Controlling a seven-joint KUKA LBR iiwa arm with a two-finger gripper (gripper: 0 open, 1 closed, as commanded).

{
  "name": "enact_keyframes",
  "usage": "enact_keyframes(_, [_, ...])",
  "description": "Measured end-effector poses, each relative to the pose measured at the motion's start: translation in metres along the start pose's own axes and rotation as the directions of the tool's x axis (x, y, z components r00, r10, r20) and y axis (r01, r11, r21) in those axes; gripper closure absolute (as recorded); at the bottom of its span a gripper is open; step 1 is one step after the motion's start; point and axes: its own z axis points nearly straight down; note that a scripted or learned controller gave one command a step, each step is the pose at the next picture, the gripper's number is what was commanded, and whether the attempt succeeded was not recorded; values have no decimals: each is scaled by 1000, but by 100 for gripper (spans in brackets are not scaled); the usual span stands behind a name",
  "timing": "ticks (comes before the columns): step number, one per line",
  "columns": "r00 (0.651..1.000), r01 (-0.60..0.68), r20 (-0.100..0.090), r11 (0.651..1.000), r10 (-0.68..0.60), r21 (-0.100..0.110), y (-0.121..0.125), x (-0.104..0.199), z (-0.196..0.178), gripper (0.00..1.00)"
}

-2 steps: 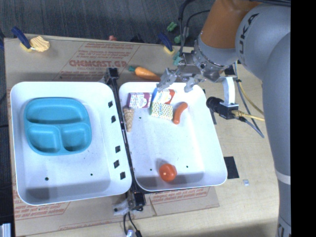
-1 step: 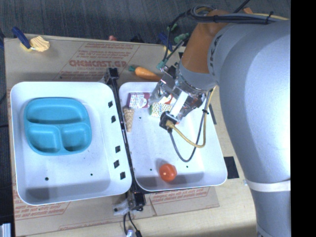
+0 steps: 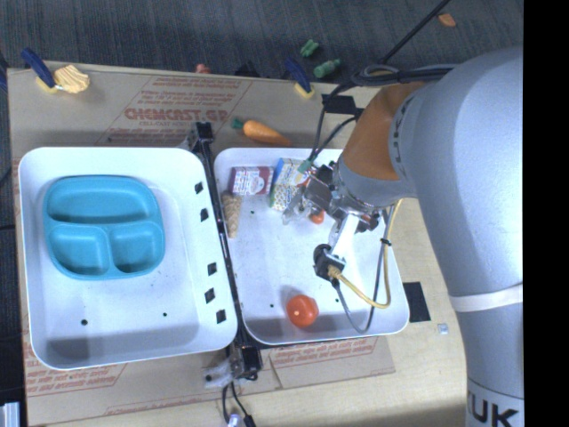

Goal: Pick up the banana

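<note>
On the bench [image 3: 133,105], two white bins side by side, brown printed cardboard under them. In the left bin [image 3: 36,327], toward its far left corner, a blue divided tray [image 3: 105,225]. Reaching in from the right edge of the bench, the grey arm [image 3: 462,194], orange band above the wrist, bent over the right bin [image 3: 382,318]. Low over the far middle of that bin, the gripper [image 3: 304,201], amid a small clutter of packets; how wide or narrow it stands cannot be told, and nothing seen held in it. Close by, against the far wall, a maroon packet [image 3: 250,181] and just beside it a green and white packet [image 3: 283,183]. Along the left wall of the right bin, apart from the gripper, a pale speckled tan strip, taken with some doubt for the banana [image 3: 231,213]. Near the front wall, an orange-red round fruit [image 3: 302,310], well apart from the gripper. Outside the bins, on the bench just beyond the right bin's far wall, a carrot [image 3: 264,132]. Looping down from the wrist toward the bin's near right corner, a yellow cable [image 3: 364,299].
</note>
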Motion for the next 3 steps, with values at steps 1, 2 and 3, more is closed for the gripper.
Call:
enact_keyframes(1, [938,348,-2,938,-348,-1,-39,13,53,0])
enact_keyframes(2, [932,361,-1,932,-361,-4,23,55,51,0])
enact_keyframes(3, [752,659,-3,752,-659,16,39,59,54,0])
